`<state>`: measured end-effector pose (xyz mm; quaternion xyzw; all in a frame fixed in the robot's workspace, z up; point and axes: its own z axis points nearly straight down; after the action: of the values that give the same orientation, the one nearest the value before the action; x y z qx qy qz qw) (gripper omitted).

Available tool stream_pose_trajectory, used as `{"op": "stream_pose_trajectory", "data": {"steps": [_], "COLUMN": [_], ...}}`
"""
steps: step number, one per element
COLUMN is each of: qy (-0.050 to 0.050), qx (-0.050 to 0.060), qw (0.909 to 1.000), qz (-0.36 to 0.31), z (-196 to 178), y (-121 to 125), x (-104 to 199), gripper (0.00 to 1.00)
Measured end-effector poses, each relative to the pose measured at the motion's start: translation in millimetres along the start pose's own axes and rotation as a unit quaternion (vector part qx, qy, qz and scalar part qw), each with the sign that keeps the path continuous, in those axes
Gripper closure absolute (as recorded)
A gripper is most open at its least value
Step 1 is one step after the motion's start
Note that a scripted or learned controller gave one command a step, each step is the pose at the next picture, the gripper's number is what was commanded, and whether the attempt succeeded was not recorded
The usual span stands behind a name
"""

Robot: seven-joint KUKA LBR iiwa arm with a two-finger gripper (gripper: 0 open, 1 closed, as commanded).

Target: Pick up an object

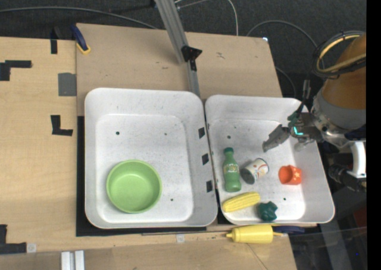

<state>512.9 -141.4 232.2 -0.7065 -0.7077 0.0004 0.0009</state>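
Toys for picking are lying in the right bin (309, 209), from big to small: a green bottle (231, 169), a yellow corn cob (240, 201), a little tin can (256, 169) on its side, an orange toy (290, 175) and a dark green lump (267, 210). The gripper (277, 139) is hanging over the bin's far part, near the tin can, and I cannot tell if it is spread wide or closed up. That can is looking like the closest pick: it is probably light, hard and smooth, so it may be rolling away, and squeezing it across its round middle is looking safest.
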Motion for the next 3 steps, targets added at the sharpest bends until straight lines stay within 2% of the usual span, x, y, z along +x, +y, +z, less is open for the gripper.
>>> {"op": "stream_pose_trajectory", "data": {"steps": [2,3], "qy": [0.001,-0.001], "qx": [0.004,0.0], "qw": [1.0,1.0], "qz": [0.0,0.001], "z": [124,143], "y": [-9,-9], "x": [13,13], "gripper": [0.0,0.0]}}
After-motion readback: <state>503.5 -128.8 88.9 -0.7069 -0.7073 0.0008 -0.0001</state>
